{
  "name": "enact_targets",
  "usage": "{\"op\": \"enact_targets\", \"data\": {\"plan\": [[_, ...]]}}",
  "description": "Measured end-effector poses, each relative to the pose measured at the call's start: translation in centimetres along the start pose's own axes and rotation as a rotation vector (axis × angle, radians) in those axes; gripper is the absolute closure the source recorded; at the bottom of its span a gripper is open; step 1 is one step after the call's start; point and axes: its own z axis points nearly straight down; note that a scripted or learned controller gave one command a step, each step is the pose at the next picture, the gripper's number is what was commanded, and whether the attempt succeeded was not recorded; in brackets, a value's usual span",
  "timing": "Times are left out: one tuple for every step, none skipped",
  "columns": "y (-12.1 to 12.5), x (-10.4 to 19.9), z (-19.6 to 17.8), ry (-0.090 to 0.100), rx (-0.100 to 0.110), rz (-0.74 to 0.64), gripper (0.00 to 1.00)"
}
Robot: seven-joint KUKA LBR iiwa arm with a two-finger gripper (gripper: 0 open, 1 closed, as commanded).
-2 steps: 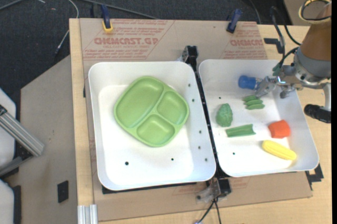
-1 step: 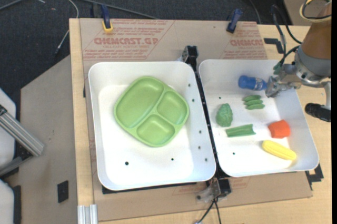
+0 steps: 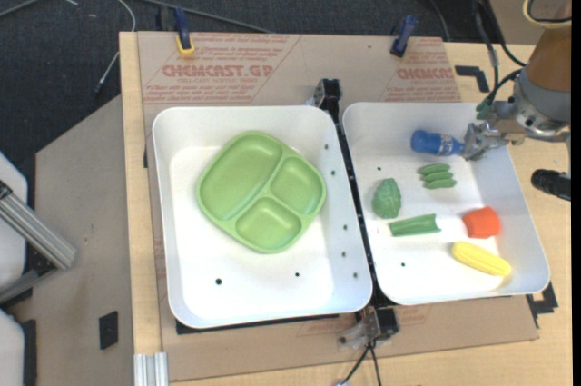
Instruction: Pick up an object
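Observation:
The right bin (image 3: 536, 239) holds several toy items: a blue piece (image 3: 427, 142) at the back, green pea pods (image 3: 438, 176), a dark green leafy lump (image 3: 387, 198), a green stick-like vegetable (image 3: 414, 226), an orange block (image 3: 482, 222) and a yellow corn-like piece (image 3: 480, 259). My gripper (image 3: 478, 142) hangs at the back right of this bin, just right of the blue piece, its metal tip close to or touching that piece's end. Nothing is seen lifted.
The left bin (image 3: 182, 284) carries a light green divided plate (image 3: 261, 191). A black clamp (image 3: 328, 92) sits between the bins at the back. Blue clips (image 3: 404, 35) pin the cardboard sheet. The arm's orange band (image 3: 554, 57) stands over the right bin's back corner.

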Motion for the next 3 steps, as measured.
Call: {"op": "enact_targets", "data": {"plan": [[0.4, 0.2, -2.0, 0.000, -0.002, 0.000, 1.00], [0.3, 0.3, -4.6, 0.000, -0.004, 0.000, 1.00], [-0.6, 2.4, -4.4, 0.002, 0.004, 0.000, 1.00]]}}
